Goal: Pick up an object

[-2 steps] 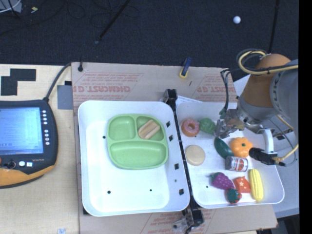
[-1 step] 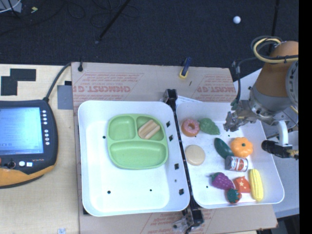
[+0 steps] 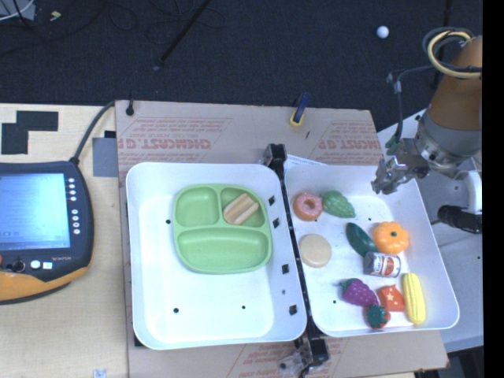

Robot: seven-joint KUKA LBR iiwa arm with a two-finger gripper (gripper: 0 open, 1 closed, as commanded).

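Observation:
My gripper (image 3: 387,181) hangs over the back right rim of the right bin (image 3: 441,290), above and clear of the toys. In that bin lie a pink donut (image 3: 307,205), a green leafy vegetable (image 3: 338,204), a dark green cucumber (image 3: 360,239), an orange pumpkin (image 3: 390,237), a tan round cookie (image 3: 316,250), a small red-labelled can (image 3: 383,264), purple grapes (image 3: 358,292), a yellow corn cob (image 3: 413,297), a red strawberry-like piece (image 3: 390,298) and a small green and red piece (image 3: 376,316). I see nothing between the fingers.
The left bin (image 3: 157,305) bears a green divided plate (image 3: 222,231) with a tan bread piece (image 3: 241,208) in its upper right compartment. A pendant with a screen (image 3: 39,219) lies at the left. A blue and yellow clip (image 3: 298,111) sits behind the bins.

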